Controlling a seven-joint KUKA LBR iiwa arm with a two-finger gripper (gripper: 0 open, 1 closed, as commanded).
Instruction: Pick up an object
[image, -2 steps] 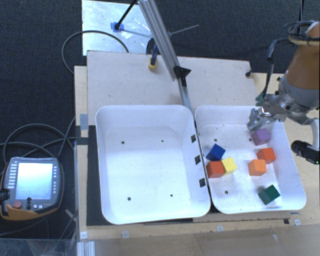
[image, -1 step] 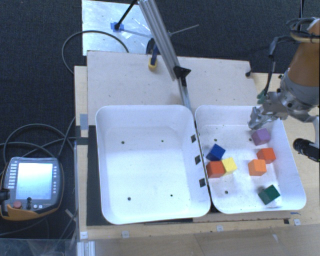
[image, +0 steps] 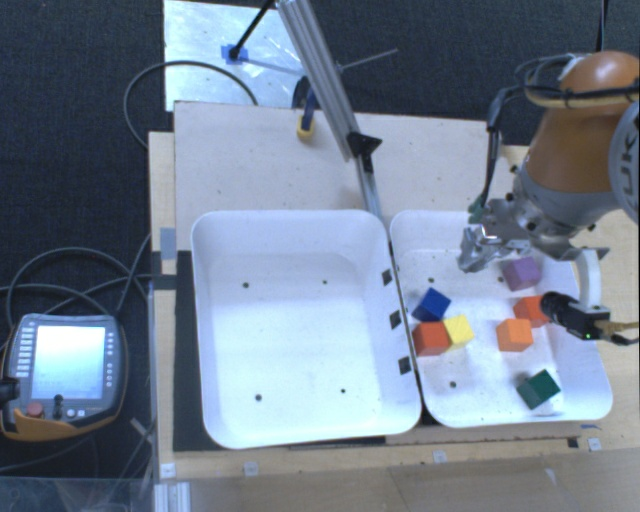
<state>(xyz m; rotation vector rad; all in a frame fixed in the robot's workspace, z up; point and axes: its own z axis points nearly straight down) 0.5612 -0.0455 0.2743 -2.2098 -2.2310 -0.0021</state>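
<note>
Right bin (image: 600, 400): purple block (image: 521, 272) beside gripper (image: 476, 254).

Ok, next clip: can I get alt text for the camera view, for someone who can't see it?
A grey and orange robot arm reaches from the right over the right white bin, its gripper hanging just left of a purple block. Blue, yellow, green and orange blocks lie scattered there. The left bin sits alongside.
</note>
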